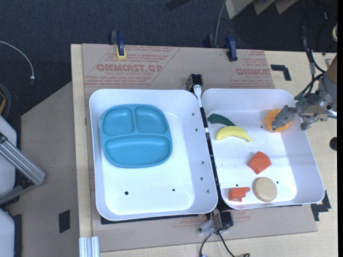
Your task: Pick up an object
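Most of the arm (333,74) is cut off by the right edge; little beyond the wrist and gripper (293,118) is seen. The orange object (272,118) at the right bin's (305,159) far right side is partly covered by a gripper finger, so its shape cannot be made out. Whether that object is touched or merely overlapped cannot be told. The green object (218,119) is partly hidden behind the banana (232,134), and its kind cannot be told. The far end of the small orange piece (238,193) is too small to be read. The printed lettering (129,67) on the board is blurred at its ends.
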Robot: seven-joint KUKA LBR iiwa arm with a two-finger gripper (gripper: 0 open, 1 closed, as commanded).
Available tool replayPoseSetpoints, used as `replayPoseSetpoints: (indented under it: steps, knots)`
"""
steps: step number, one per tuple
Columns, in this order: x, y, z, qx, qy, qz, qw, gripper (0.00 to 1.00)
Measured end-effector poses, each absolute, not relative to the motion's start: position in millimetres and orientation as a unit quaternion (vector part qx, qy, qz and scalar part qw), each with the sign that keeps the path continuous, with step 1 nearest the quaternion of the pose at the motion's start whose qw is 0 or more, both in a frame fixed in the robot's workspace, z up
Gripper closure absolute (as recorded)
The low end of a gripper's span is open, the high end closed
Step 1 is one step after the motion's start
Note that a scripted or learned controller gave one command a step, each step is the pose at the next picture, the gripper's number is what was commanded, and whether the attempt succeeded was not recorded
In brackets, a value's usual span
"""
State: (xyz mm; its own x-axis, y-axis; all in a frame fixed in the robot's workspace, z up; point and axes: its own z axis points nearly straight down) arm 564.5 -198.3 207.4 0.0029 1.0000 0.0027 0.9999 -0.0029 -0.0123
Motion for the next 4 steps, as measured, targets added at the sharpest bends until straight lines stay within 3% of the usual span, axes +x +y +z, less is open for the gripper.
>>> replayPoseSetpoints:
  steps: [1,4]
  knots:
    - [567.4,-198,214,-0.707,-0.707,0.0002,0.000,0.00]
    - [574.4,-207,82,-0.707,-0.707,0.0012,0.003,0.00]
